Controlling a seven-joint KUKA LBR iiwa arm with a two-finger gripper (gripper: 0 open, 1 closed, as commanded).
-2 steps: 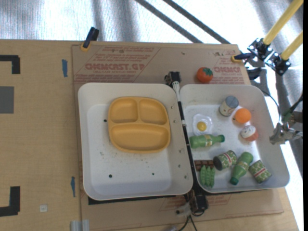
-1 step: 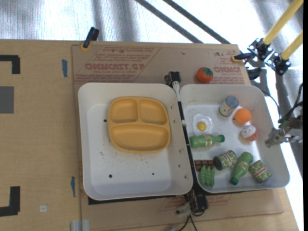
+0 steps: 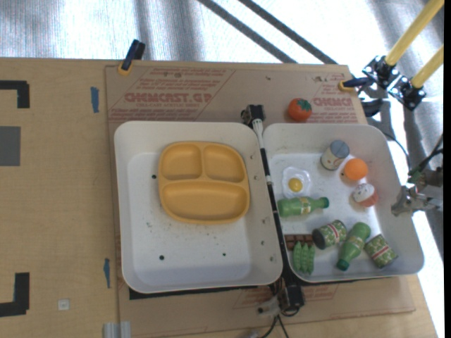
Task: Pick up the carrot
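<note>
At the near edge, black tape marks (image 3: 19,296) sit on the brown tabletop (image 3: 49,210). On a cardboard sheet (image 3: 211,90) lie two white bins touching side by side. The left bin (image 3: 128,273) holds a yellow divided plate (image 3: 204,182). The right bin (image 3: 410,258) holds green toy cans and bottles. Farther back in it lies an orange rounded piece (image 3: 356,169), possibly the carrot; I cannot tell. The gripper's state cannot be told. Beyond, a toy tomato (image 3: 299,109) rests on the cardboard.
</note>
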